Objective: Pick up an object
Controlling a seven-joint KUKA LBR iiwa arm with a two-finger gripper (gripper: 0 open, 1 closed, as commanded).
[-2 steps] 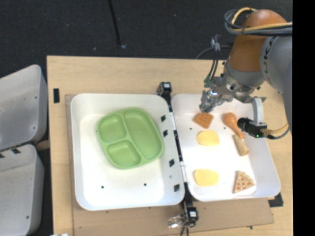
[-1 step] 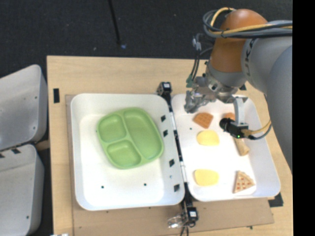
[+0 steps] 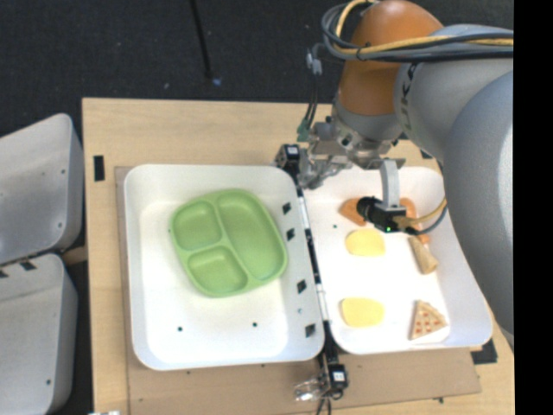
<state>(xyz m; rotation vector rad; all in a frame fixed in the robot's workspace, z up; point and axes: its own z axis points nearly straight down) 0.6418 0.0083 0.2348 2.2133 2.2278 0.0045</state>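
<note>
The right bin [image 3: 467, 309] holds several toy foods. There are two yellow pieces [image 3: 365, 244] [image 3: 361, 311], a pizza slice [image 3: 427, 320], a tan stick [image 3: 422, 255] and an orange piece [image 3: 351, 210] partly hidden by the wrist hardware. My gripper [image 3: 326, 164] hangs over the far left corner of the right bin, close to the divider between the bins. It is above and left of the orange piece. I see nothing held in it.
A green divided plate [image 3: 228, 242] lies in the left bin [image 3: 147, 318]. The divider with black clips [image 3: 308, 258] runs between the bins. The big grey arm [image 3: 467, 128] covers the far right side of the right bin.
</note>
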